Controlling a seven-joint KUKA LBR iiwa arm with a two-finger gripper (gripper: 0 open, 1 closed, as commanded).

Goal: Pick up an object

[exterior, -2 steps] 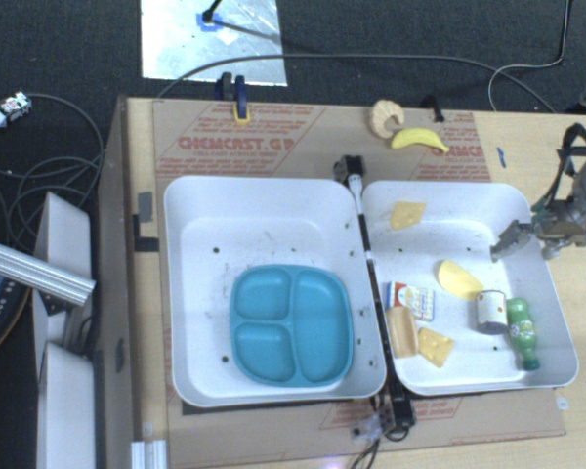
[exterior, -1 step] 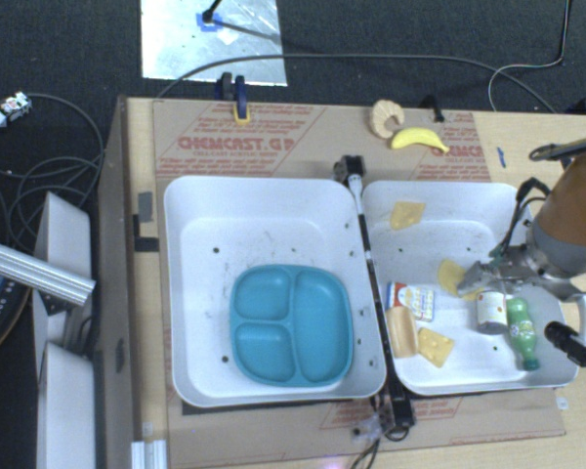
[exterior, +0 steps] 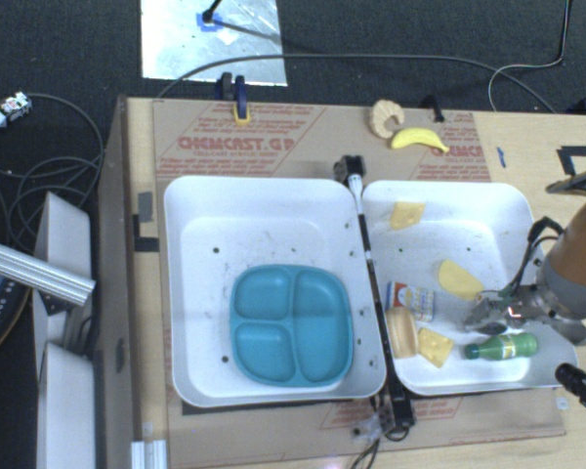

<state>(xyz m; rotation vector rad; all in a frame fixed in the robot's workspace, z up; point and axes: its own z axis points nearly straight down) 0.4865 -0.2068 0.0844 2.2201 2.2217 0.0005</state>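
Green bottle (exterior: 503,347) lies on its side near the front wall of the right bin (exterior: 513,200), closest to me of all the things there. Just above it the tool (exterior: 490,311) hangs low at the right of that bin; whether it is spread or pressed together I cannot tell, and nothing shows between it. The arm (exterior: 574,262) comes in from the right. Beside the bottle, to the left, are a yellow wedge (exterior: 434,346), a tan roll (exterior: 401,331) and a small carton (exterior: 412,300). Two more yellow pieces (exterior: 459,279) (exterior: 406,214) lie further back. The left bin (exterior: 205,213) holds a blue divided plate (exterior: 292,322). Behind the bins, on the desk (exterior: 273,140), rests a banana (exterior: 418,140).
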